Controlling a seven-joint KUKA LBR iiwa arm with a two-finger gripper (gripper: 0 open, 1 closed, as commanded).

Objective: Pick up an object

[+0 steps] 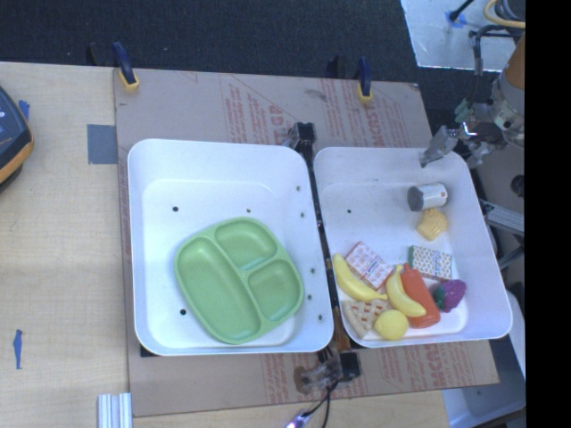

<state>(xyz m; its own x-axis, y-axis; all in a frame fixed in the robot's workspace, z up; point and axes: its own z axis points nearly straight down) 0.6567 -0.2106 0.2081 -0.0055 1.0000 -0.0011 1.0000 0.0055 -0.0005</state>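
The right bin [357,172] holds a heap of toy food along its near side: two yellow bananas [353,281] [402,297], an orange carrot [419,297], a purple grape bunch [453,293], a lemon [391,325], a waffle [365,313], a pink wafer [366,260] and a checkered packet [432,260]. Farther back lie a grey cylinder [427,196] and a small yellow piece [432,225]. My gripper [443,143] hangs over the bin's far right corner, just beyond the cylinder and apart from it, with nothing seen in it.
The left bin [152,163] carries a green divided plate [238,279]. Blue clamps [126,66] [363,74] pin the brown board at the back. A yellow-black device [11,141] sits at the far left edge of the bench.
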